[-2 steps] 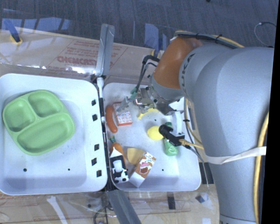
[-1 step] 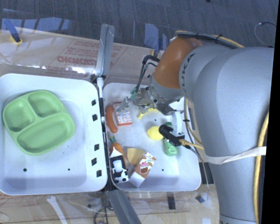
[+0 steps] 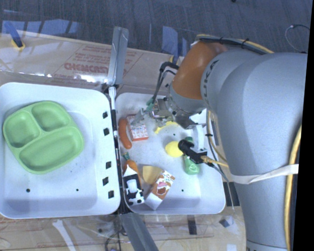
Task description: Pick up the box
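Observation:
A small red and white box [image 3: 139,131] lies flat in the right bin [image 3: 210,199], near its upper left corner. My gripper [image 3: 154,110] hangs just above and to the right of the box, under the orange band of the wrist [image 3: 195,71]. Nothing is visibly lifted from the bin floor. The big grey arm covers the right side of the bin.
An orange sausage [image 3: 124,134] lies just left of the box. A yellow lemon [image 3: 172,148], a green item [image 3: 191,166], a cheese wedge [image 3: 151,174], a red-printed carton [image 3: 162,188] and a black-and-white carton [image 3: 132,188] lie nearer the front. The left bin [image 3: 10,200] holds a green divided plate [image 3: 42,136].

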You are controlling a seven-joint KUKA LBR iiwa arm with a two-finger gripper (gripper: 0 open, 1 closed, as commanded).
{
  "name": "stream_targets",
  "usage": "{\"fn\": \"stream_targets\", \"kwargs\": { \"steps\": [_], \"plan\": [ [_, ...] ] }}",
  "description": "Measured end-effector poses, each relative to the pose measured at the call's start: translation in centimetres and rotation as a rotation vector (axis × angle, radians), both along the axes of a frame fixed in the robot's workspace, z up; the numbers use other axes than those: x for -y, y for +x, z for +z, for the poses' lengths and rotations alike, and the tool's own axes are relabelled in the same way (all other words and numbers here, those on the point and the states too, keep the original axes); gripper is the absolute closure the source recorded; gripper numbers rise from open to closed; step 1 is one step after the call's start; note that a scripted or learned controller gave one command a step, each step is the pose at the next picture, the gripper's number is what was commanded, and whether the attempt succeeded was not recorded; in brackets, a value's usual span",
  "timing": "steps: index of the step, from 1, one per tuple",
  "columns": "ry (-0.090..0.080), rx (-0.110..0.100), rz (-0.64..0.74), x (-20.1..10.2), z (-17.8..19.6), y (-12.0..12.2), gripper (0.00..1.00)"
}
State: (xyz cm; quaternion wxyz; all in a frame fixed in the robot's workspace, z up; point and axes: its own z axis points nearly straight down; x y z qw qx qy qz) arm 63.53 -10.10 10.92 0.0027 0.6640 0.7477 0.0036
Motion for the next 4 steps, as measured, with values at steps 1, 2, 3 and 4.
{"fn": "stream_targets", "kwargs": {
  "steps": [1, 2, 3, 4],
  "plan": [
    [0.000, 0.000, 0.000, 0.00, 0.00, 0.00, 0.00],
    [0.000, 0.000, 0.000, 0.00, 0.00, 0.00, 0.00],
    [0.000, 0.000, 0.000, 0.00, 0.00, 0.00, 0.00],
    [0.000, 0.000, 0.000, 0.00, 0.00, 0.00, 0.00]
  ]
}}
